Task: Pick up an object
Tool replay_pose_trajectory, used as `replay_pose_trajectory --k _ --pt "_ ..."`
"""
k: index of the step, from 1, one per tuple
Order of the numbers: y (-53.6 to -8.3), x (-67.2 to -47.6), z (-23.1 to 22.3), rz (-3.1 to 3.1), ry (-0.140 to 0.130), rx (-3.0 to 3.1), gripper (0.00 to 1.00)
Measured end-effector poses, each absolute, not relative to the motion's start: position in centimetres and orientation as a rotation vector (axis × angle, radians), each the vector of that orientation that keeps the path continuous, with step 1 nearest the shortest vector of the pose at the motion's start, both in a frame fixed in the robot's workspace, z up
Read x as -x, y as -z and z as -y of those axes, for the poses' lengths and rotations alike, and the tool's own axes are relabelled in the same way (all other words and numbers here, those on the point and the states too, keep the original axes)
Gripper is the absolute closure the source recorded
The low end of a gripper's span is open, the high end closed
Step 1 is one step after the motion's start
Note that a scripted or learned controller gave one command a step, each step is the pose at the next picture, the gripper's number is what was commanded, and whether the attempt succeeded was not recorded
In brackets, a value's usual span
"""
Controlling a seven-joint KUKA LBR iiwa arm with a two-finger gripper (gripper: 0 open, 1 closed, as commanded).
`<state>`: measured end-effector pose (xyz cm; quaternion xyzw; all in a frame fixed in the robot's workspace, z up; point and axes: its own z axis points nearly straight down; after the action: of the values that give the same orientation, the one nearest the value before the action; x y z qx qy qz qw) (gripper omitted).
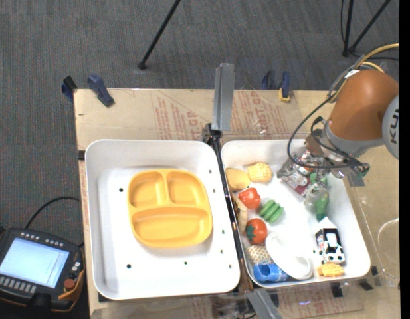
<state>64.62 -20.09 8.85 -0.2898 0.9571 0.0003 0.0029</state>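
I see my gripper (pixel 309 178) low in the right bin (pixel 361 234), up near the back. I cannot tell how it is set. A green toy (pixel 319 203) lies just under it, near a milk carton (pixel 329 244).

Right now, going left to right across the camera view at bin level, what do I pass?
Yellow divided tray → red pepper → green vegetable → tool → milk carton.
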Motion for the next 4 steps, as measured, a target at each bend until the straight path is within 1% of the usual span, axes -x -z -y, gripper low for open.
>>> replay_pose_trajectory --k 1,2,3,4 --pt "-10.0 -64.8 20.0 -2.995 -0.002 0.901 1.00" --pt "-10.0 -64.8 20.0 -2.996 -0.003 0.899 0.00" --pt "-8.9 -64.5 19.1 -2.921 -0.002 1.145 0.00" --pt "-10.0 -64.6 19.1 -2.918 -0.003 1.135 1.00"
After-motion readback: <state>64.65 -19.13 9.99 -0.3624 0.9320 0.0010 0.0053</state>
